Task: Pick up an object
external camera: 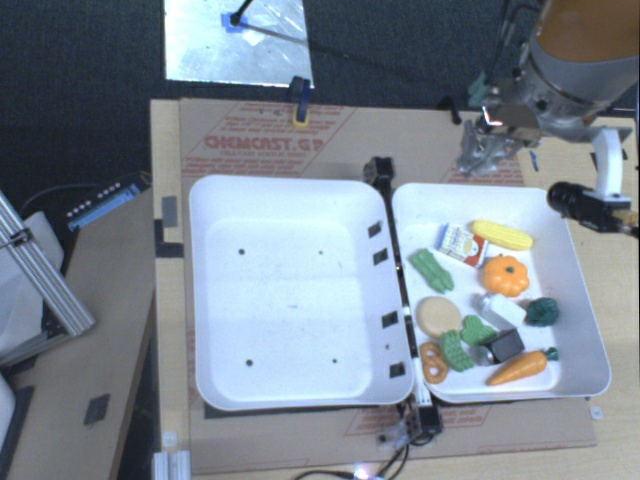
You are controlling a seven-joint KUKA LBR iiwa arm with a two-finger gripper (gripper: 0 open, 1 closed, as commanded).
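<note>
Objects for picking all lie in the right bin (575, 268), crowded together: one green bean pod (431, 268), one cracker (438, 316), one pretzel (434, 361), one carton (461, 243), one corn cob (502, 234), one pumpkin (504, 275), one carrot (518, 368), one broccoli (541, 311). Such crowding could, I judge, spoil a grasp. The gripper (488, 153) hangs beyond the far rim; its opening cannot be told.

We think this is a robot lab. We see a big grey robot arm (575, 38) over a bench (100, 298) with two white bins (290, 193) clipped side by side, wires at the edge, metal bars (35, 278) and toy food (503, 275) for testing.
</note>
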